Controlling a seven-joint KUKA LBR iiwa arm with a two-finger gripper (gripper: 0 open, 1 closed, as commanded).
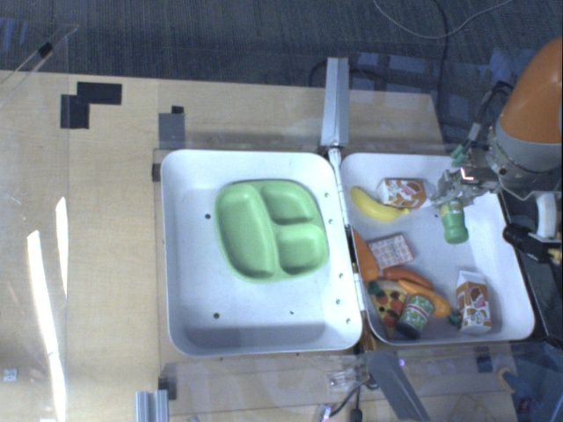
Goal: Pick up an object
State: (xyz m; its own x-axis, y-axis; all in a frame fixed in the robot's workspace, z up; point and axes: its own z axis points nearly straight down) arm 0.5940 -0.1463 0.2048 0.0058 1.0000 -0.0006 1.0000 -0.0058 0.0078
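Gripper [453, 193] holds one green bottle [455, 224]; two juice cartons [473, 301].

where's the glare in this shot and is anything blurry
Camera view: bright streaks of glare lie on the clear panel at far left; the left bin is shaded along its near wall; the small items near the carrot are soft, and the gripper is blurred.
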